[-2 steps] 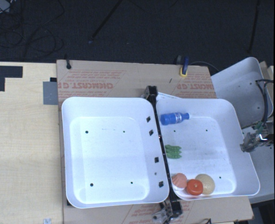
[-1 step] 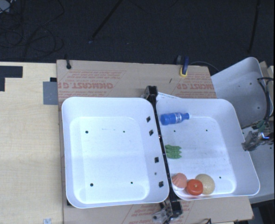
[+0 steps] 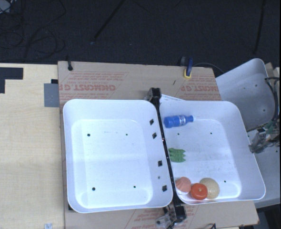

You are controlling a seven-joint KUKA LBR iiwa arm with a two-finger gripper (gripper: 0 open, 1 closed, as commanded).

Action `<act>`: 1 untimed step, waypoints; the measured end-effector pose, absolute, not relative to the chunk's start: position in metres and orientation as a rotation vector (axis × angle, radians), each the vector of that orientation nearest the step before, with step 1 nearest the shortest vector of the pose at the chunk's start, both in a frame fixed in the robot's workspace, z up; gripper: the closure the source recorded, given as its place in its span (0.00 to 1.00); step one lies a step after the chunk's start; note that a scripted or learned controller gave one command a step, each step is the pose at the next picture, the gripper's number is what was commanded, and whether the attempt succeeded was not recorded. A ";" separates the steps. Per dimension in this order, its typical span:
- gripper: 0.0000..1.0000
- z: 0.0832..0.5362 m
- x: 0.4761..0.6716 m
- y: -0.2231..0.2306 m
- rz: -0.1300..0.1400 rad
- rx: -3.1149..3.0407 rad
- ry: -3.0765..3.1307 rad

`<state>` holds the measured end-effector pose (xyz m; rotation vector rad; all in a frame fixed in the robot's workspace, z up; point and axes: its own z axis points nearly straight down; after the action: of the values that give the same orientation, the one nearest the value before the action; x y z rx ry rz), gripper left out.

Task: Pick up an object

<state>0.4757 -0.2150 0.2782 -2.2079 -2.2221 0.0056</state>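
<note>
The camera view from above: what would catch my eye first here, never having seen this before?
Probably the two white bins side by side on the bench. In the right one a blue bottle lies on its side near the back, and a small green thing sits by the divider. At the front edge huddle a pink piece, a red-orange round thing and a pale round one.

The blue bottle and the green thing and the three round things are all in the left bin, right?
Not quite. The blue bottle, the green thing and the three round things are all in the right bin, not the left bin. The camera view shows this.
</note>
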 end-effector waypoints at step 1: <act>1.00 0.287 0.476 -0.216 0.007 -2.201 -2.227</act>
<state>0.4756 -0.2155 0.2875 -2.2007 -2.2266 0.0070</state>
